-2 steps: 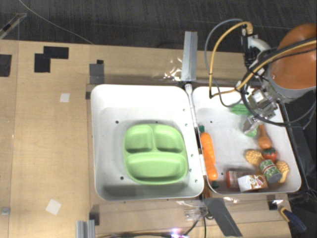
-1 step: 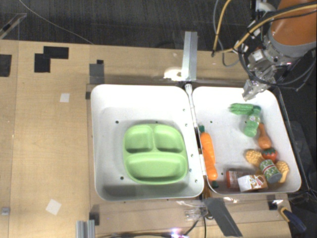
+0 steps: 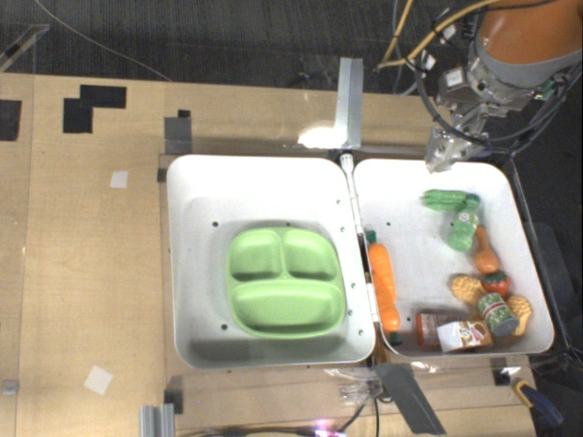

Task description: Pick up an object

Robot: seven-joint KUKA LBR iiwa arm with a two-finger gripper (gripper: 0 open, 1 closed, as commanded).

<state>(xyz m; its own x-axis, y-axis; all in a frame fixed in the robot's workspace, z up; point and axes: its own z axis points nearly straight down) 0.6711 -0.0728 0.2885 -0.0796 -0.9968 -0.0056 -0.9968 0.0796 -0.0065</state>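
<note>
The right bin (image 3: pixel 410 235) holds several toy foods. A long orange carrot (image 3: pixel 383 286) lies along its left wall. A green pickle (image 3: pixel 446 199) and a green bottle (image 3: pixel 464 229) lie near the back. A small orange piece (image 3: pixel 486 257), a yellow waffle-like piece (image 3: pixel 466 288), a red and green can (image 3: pixel 496 308) and a brown bottle with a white label (image 3: pixel 452 331) crowd the front right corner. My gripper (image 3: pixel 444 156) hangs over the bin's back rim, above and behind the pickle, with nothing seen in it.
The left bin (image 3: pixel 196 244) carries a green divided plate (image 3: pixel 285 280). A metal post (image 3: pixel 350 103) rises behind the seam between the bins. Cables (image 3: pixel 419 35) loop off the arm at the top right. The wooden bench (image 3: pixel 82 271) spreads to the left.
</note>
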